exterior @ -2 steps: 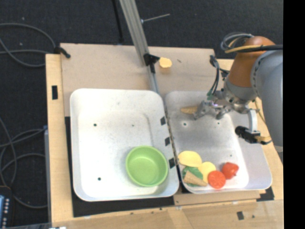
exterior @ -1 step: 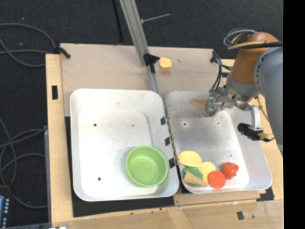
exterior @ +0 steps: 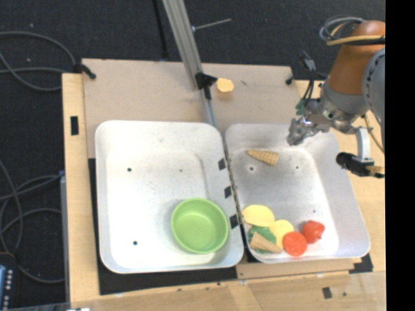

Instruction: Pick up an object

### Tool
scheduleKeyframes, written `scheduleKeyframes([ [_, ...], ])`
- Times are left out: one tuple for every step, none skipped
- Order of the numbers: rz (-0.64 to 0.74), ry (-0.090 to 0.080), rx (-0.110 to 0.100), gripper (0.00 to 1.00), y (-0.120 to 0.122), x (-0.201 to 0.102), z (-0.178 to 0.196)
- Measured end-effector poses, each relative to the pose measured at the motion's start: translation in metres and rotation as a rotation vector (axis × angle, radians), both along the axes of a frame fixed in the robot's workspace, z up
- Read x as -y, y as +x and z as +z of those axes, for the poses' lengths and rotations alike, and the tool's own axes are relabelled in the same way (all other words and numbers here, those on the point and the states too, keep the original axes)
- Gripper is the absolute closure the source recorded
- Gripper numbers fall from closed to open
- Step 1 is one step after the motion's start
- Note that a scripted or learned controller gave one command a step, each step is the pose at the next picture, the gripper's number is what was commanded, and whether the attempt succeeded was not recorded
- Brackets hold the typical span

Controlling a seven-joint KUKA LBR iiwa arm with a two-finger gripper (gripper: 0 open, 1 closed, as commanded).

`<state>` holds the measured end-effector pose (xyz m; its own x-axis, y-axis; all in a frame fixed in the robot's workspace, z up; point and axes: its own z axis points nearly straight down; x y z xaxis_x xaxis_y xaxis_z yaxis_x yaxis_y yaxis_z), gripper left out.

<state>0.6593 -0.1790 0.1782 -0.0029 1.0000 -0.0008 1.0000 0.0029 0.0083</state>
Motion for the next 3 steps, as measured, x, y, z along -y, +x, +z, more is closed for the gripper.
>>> scheduleKeyframes([
  [0.001, -0.001, 0.001, 1.00, 0.004, 0.002, 0.066],
  [0.003, -0.001, 0.000, 1.00, 0.005, 0.003, 0.116],
  [0.003, 0.000, -0.008, 1.00, -0.002, -0.052, 0.100],
])
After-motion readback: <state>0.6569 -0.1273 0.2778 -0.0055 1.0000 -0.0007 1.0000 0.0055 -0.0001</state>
